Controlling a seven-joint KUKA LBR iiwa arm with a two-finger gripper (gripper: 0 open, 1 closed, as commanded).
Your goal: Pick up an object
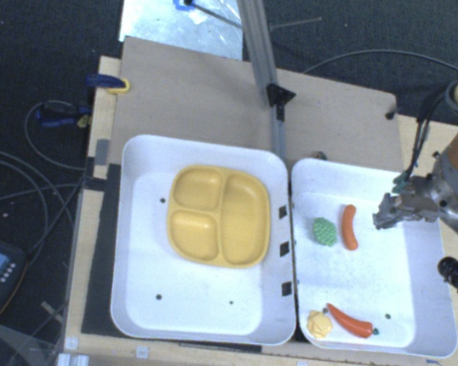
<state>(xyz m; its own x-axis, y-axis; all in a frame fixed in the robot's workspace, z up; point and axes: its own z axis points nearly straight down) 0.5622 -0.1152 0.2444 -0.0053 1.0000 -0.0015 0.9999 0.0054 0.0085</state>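
Gripper (385, 216) hovering, finger opening impossible to tell, nothing seen held. Just beside, leftward: small sausage (348, 226), likely light, smooth, slippery; best pinched mid-length.

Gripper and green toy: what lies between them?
In the camera view, an upright orange sausage lies between the gripper and the green toy.

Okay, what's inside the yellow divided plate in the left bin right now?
The yellow divided plate sits in the left bin, and all three compartments show bare yellow, no food. Whatever is under the plate is covered. The toy foods lie in the right bin.
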